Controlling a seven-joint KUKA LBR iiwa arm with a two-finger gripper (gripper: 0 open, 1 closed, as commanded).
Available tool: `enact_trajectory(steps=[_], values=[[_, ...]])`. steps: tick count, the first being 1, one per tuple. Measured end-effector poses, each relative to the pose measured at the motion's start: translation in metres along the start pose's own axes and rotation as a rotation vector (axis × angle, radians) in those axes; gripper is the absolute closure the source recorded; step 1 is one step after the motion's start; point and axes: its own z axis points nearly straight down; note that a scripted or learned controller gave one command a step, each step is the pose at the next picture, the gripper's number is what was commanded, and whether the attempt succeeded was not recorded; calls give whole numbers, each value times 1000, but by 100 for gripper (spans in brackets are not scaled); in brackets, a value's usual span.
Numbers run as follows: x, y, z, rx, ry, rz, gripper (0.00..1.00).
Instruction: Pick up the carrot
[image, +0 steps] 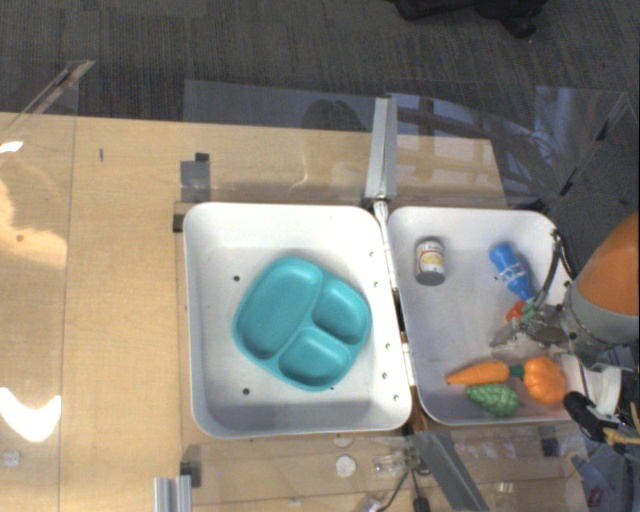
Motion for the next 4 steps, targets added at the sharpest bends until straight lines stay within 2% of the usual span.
enact_trajectory(steps=[1, 2, 3, 4], values=[[0, 0, 0, -1, -3, -24, 0], [-3, 2, 0, -4, -3, -169, 0], [-7, 3, 0, -3, -2, -177, 0], [-5, 1, 0, -1, -1, -98, 0]])
